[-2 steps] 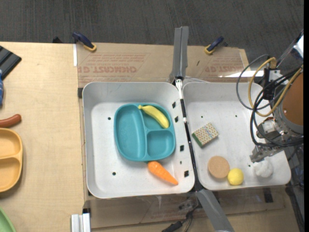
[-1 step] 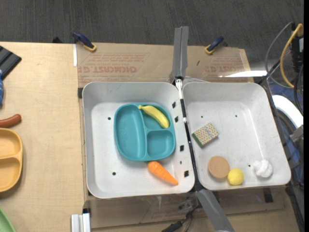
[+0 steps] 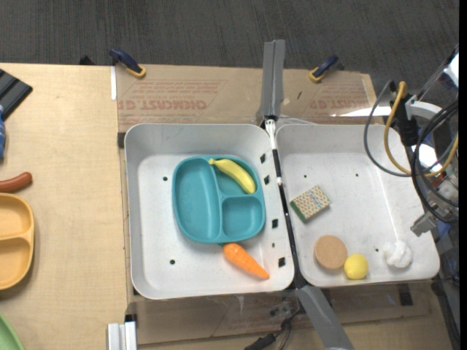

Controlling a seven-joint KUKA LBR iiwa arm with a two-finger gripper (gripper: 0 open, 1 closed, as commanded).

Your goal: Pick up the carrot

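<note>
The orange carrot (image 3: 245,261) lies in the left bin (image 3: 146,217), near the front wall. It rests just below the lower right corner of a teal divided plate (image 3: 201,206), pointing toward the front right. My gripper (image 3: 429,221) is at the far right edge of the right bin (image 3: 365,188), mostly lost among cables and the arm's wrist (image 3: 438,144). It is far from the carrot, a whole bin's width to the right.
A yellow banana (image 3: 235,173) lies in the plate's upper right compartment. The right bin holds a patterned sponge block (image 3: 310,202), a tan round disc (image 3: 330,252), a yellow ball (image 3: 356,266) and a white crumpled item (image 3: 398,254). An orange plate (image 3: 13,243) sits on the bench at far left.
</note>
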